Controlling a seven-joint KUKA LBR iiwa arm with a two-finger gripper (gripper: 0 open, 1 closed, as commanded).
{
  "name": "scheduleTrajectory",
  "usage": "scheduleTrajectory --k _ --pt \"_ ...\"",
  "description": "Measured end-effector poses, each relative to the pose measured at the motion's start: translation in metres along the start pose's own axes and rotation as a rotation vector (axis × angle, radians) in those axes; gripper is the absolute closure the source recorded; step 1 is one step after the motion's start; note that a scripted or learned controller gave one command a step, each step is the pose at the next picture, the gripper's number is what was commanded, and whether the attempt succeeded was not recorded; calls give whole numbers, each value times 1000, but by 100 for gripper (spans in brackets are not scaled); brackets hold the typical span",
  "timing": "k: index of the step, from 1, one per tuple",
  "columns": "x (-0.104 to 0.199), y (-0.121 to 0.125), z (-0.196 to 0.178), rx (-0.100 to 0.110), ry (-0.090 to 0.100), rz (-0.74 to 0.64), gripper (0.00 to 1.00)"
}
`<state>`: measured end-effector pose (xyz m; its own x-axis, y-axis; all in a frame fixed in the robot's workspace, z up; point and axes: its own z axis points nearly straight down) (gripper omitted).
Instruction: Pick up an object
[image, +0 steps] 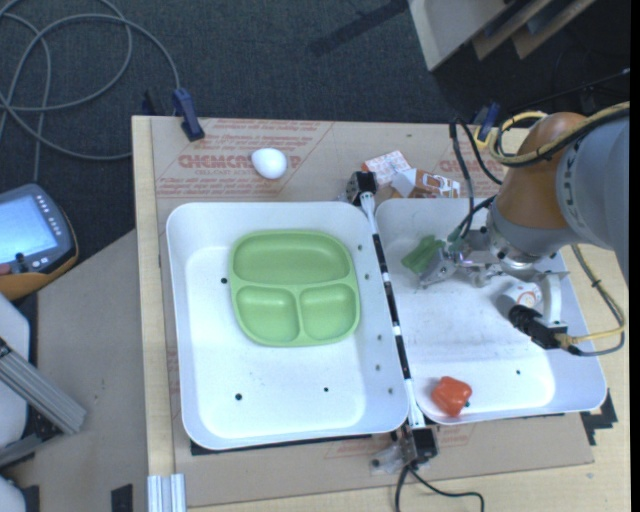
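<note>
A small green object (418, 253) lies in the upper left part of the right bin (480, 350). My gripper (445, 268) is low in that bin, right beside the green object on its lower right, and seems to touch it. I cannot make out whether the green object sits inside the gripper. A red-orange object (452, 395) rests at the bin's front left corner, well away from the gripper. Behind the gripper, the grey arm with its orange band (535, 180) covers the upper right part of the bin.
The left bin (200, 330) holds a green divided plate (295, 287). A white egg-shaped object (268, 162) and some wrappers (400, 175) lie on the bench behind the bins. A black connector with a yellow cable (540, 330) hangs over the right bin.
</note>
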<state>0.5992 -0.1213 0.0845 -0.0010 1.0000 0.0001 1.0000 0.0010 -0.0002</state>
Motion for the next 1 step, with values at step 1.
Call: scheduleTrajectory --k 1 --pt "5 65 1 12 0 3 0"
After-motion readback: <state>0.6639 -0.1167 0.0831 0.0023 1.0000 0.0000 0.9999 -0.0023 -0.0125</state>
